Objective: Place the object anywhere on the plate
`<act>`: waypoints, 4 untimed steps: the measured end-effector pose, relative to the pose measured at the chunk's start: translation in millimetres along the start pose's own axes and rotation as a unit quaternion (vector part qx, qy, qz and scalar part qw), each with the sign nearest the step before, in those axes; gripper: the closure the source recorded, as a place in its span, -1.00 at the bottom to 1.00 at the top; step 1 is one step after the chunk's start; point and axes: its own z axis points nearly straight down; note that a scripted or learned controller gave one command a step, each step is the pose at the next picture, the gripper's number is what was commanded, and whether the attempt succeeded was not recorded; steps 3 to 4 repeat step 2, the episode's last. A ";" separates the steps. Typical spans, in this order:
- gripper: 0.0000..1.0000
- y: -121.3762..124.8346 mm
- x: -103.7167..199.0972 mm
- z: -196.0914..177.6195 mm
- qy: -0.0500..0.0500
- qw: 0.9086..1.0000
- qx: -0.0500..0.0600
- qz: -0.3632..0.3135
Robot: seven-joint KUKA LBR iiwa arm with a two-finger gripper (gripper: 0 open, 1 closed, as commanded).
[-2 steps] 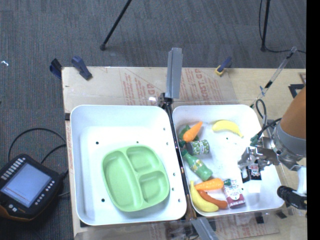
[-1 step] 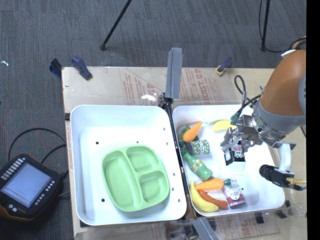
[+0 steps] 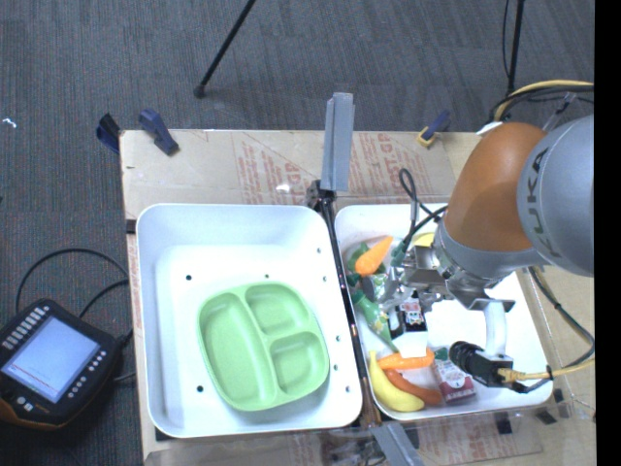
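Note:
A light green divided plate (image 3: 264, 345) lies in the left bin (image 3: 165, 250), slightly right of its middle, with nothing on it. My gripper (image 3: 406, 307) is down in the right bin (image 3: 529, 343), among a pile of toy foods. Under and around it lie an orange carrot with a green top (image 3: 373, 256), a green piece (image 3: 372, 309) and a white block (image 3: 414, 344). The arm's wrist hides what sits directly beneath it.
Near the right bin's front edge lie a yellow banana (image 3: 392, 389), an orange piece (image 3: 405, 361) and a red packet (image 3: 452, 382). A grey post (image 3: 338, 153) stands behind the divider between the bins. A black cable plug (image 3: 477, 360) hangs by the arm.

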 end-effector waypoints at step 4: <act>1.00 -27.8 165.1 -23.3 -0.001 0.994 -0.001 -0.110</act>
